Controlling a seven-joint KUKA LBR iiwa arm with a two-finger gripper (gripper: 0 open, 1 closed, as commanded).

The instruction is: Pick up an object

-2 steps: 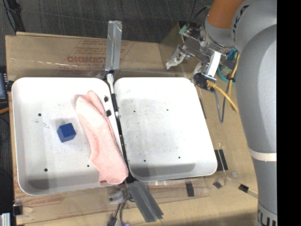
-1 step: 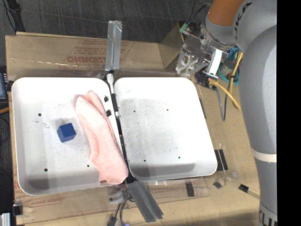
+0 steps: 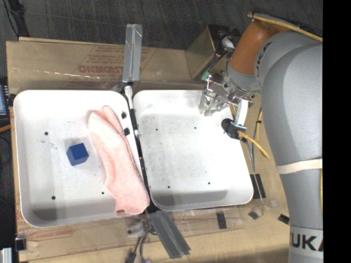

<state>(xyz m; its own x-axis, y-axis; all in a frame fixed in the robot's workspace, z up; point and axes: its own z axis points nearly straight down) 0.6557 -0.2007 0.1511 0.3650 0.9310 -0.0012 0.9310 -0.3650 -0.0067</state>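
A small blue cube (image 3: 77, 153) lies in the left bin (image 3: 33, 114), left of its middle. A pink cloth (image 3: 116, 159) is draped along that bin's right side, reaching from near the top down to the bottom right corner against the divider. My gripper (image 3: 211, 107) hangs over the upper right corner of the right bin (image 3: 186, 163), far from both objects. Its fingers point down and nothing shows between them; the gap is too small to judge.
A grey metal bar (image 3: 131, 53) stands upright behind the divider between the bins. A brown box (image 3: 205, 48) sits behind the right bin. The grey arm (image 3: 290, 108) fills the right side. Cables (image 3: 252, 141) hang at the right bin's right rim.
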